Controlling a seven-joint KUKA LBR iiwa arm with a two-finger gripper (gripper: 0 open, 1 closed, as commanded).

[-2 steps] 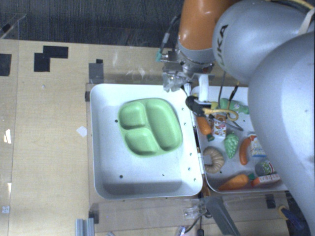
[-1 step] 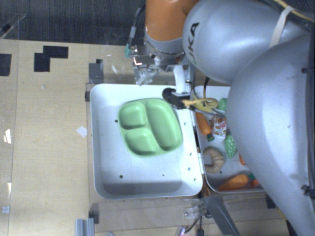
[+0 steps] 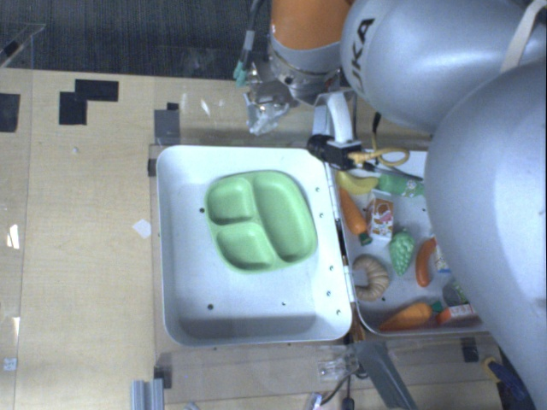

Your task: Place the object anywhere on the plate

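A pale wooden worktop (image 3: pixel 77 254), marked with black squares at its far left, carried two shallow white bins side by side. The left bin (image 3: pixel 184 306) held a green plate (image 3: pixel 261 220) with three compartments, lying near the bin's centre with nothing on it. Above that bin's far rim hung the tool (image 3: pixel 267 114), beneath the arm's orange band (image 3: pixel 309 7); it was over the worktop rather than over either bin, and whether its fingers were spread or closed could not be told, nor was anything seen between them. The right bin (image 3: pixel 369 325), partly covered by the grey arm (image 3: pixel 479 186), held the toy foods: a yellow banana (image 3: pixel 356 181) at the far end, an orange carrot (image 3: pixel 352 214) just beside the shared wall, a small printed packet (image 3: pixel 382 219), a green textured piece (image 3: pixel 401 252), a tan ring-shaped pastry (image 3: pixel 372 278) and another orange piece (image 3: pixel 405 316) at the near rim.
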